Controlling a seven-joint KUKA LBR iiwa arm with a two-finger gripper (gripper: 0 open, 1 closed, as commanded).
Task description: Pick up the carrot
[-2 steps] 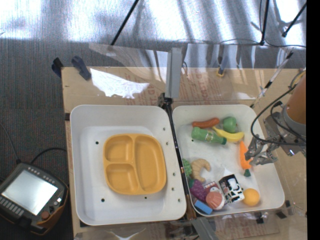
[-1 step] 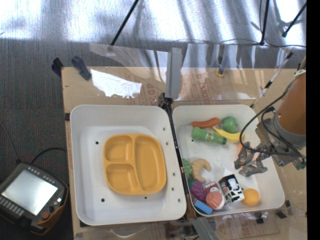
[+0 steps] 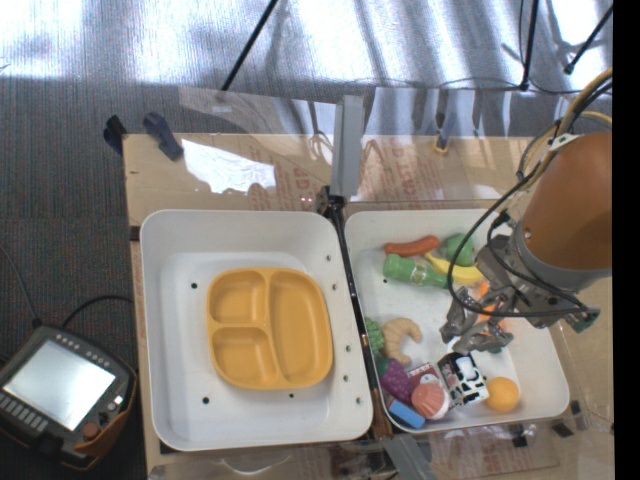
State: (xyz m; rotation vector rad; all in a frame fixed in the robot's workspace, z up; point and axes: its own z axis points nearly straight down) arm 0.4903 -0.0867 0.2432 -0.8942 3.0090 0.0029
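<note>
A long orange-red piece that looks like the carrot [image 3: 412, 246] lies at the back of the right bin [image 3: 545, 368], with a green leafy lump [image 3: 459, 247] at its right end. My gripper [image 3: 477, 326] hangs low over the middle right of that bin, right of and nearer than this piece, and apart from it. A small bright orange bit [image 3: 482, 293] shows just under the wrist; what it belongs to is unclear. The grey wrist and the orange band [image 3: 570, 203] cover the bin's right side.
A green bottle [image 3: 413, 271] and a yellow banana [image 3: 450, 265] lie beside the carrot. A croissant [image 3: 402, 337], purple grapes [image 3: 397, 378], a black-and-white box [image 3: 462, 379] and an orange ball [image 3: 503, 394] crowd the front. The left bin holds a yellow divided plate [image 3: 268, 326].
</note>
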